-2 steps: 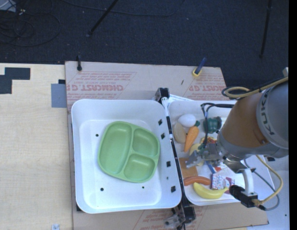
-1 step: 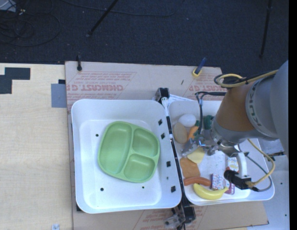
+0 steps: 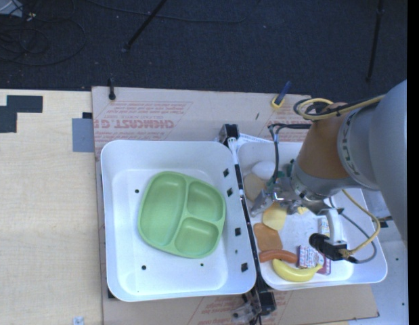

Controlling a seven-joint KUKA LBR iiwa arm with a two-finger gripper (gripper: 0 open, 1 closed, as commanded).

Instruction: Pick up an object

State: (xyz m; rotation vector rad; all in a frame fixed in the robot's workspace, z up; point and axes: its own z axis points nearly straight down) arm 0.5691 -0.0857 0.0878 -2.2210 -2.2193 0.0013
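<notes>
Gripper (image 3: 280, 196) hangs low in the right bin (image 3: 375, 273), right over a pale yellow lump (image 3: 274, 217) (likely its target); whether it is spread or pinched I cannot tell. Banana (image 3: 294, 271) at six o'clock, green plate (image 3: 182, 213) at nine

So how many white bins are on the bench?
2. The left bin holds a green tray; the right bin holds small items, with the arm over part of it.
</notes>
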